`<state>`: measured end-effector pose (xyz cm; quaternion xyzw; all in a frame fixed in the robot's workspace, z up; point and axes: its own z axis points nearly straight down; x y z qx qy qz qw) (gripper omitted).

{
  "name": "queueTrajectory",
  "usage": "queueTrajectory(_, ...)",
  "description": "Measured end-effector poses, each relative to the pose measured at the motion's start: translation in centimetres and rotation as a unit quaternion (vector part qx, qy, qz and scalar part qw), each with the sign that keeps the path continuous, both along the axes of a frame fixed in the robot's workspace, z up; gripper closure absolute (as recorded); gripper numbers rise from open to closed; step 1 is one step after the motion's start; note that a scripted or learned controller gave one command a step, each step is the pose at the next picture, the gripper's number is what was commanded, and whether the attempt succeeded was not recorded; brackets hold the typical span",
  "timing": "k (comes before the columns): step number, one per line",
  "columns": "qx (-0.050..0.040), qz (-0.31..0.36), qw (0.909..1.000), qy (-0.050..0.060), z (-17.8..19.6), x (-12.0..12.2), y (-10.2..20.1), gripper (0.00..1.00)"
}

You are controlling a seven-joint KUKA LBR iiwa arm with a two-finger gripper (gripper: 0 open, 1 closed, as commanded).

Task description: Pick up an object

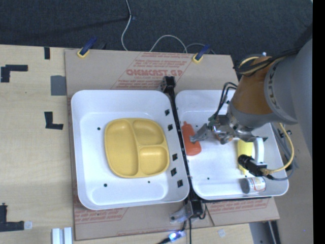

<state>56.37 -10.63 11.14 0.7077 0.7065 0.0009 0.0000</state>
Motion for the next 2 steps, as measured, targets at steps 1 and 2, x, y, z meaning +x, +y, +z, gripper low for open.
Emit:
queueTrajectory(1, 0.0026, 0.002, 1.0000, -0.007, -1.45, 0.79, 0.21, 0.00)
queueTrajectory(2, -0.0040, 0.001, 0.9998, -0.018, -0.46, 1.02, -0.08, 1.00)
